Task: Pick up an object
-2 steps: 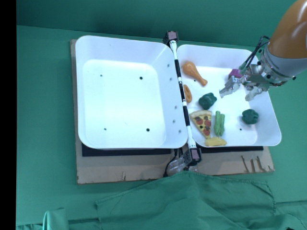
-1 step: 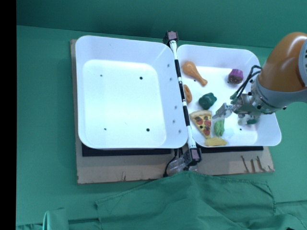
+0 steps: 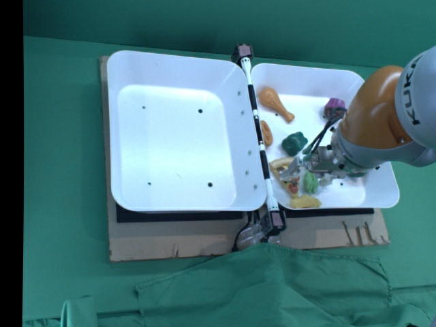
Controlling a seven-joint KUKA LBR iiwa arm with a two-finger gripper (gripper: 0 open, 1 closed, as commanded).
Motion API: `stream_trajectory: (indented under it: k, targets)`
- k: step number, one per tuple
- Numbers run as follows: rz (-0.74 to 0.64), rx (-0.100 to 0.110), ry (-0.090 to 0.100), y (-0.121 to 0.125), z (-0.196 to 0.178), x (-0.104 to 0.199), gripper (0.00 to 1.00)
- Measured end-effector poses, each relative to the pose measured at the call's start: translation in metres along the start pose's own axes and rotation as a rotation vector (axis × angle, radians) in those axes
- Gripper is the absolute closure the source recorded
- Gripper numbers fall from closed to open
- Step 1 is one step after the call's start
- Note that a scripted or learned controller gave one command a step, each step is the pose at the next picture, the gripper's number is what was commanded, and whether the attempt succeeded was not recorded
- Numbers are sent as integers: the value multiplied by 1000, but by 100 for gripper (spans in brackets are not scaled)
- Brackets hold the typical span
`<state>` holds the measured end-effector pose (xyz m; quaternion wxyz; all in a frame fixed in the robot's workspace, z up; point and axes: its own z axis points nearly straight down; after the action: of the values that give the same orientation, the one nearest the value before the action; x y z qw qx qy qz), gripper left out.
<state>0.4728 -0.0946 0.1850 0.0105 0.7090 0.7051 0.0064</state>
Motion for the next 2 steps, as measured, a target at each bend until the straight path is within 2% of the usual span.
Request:
stream_trajectory:
  k: [1,2]
  targets:
    - [3,-10,-1,3,-15,-1,100]
    - [-11,13,6,17,-99,71,100]
